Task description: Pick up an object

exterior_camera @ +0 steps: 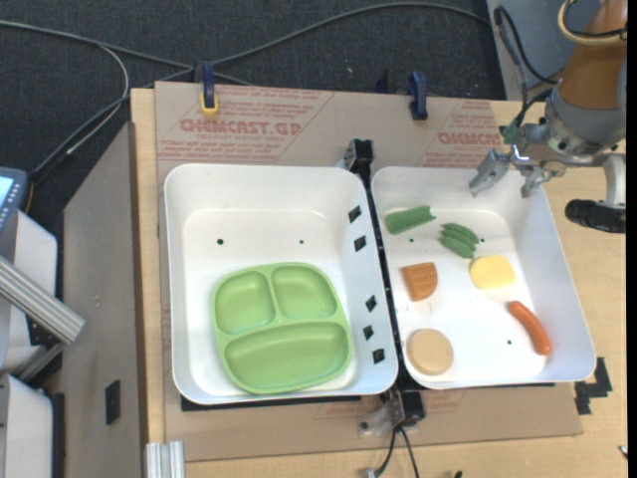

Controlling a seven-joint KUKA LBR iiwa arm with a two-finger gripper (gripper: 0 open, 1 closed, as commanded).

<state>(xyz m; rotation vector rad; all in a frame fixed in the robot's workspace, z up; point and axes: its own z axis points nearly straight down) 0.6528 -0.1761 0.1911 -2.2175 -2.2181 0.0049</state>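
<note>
1. In the right bin [557, 297], six toy foods: a green pea pod [408, 218] at far left, a darker green bean bundle [459, 238] just right of it, an orange-brown bread slice [420, 280] below, a yellow lemon-like piece [493, 272] at centre right, a red-orange sausage [530, 327] near the right wall, and a round tan biscuit [431, 351] at the near left.
2. In the left bin [189, 297], a light green divided plate [283, 325] with three compartments, lying toward the near side.
3. Both bins white and shallow, side by side on a tan board with red lettering, held by a yellow clamp [208, 86] and a blue clamp [418, 95] along the far edge; dark carpet and black cables beyond.
4. Sausage's long axis slanted, far-left to near-right; pea pod nearly level, tipped slightly up at right; bean bundle slanted down to the right.
5. Gripper [510, 175] above the far right corner of the right bin, fingers [486, 177] spread apart, nothing between them, well apart from all the foods.
</note>
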